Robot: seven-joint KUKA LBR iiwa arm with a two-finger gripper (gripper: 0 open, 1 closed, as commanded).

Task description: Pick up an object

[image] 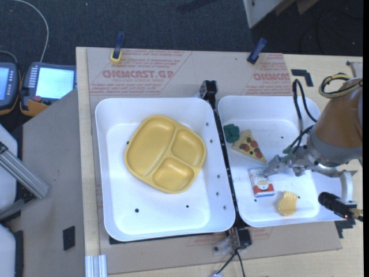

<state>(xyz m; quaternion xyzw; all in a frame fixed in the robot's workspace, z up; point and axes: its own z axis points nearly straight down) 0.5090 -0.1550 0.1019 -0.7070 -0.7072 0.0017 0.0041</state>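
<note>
The camera view looks down on one bench [86, 154] carrying two shallow white bins side by side. Taking the right bin [271, 105] as the landmark: the left bin [115, 206] lies just beside it, their long edges touching along a dark seam, and it holds one yellow divided plate [166, 153] with three compartments, turned at an angle. Inside the right bin there are four small things. One green lump [232, 133] sits near the bin's far left corner, and one pizza slice [249, 145] lies just beside it, toward the bin's middle. One small carton [261, 183], white with red and blue print, lies nearer the bin's front, left of centre, and one yellow corn-like piece [287, 202] rests close to the bin's front rim, just beside the carton. One grey arm [340, 131] reaches in over the bin's right rim, and its gripper [273, 166] hangs low over the bin's middle, right above the far end of the carton and near the pizza slice. Whether the gripper is spread or closed I cannot tell, and nothing is seen held in it. Two clamps stand beyond the bin's far side, one yellow and blue [117, 49], one blue [256, 51].
</note>
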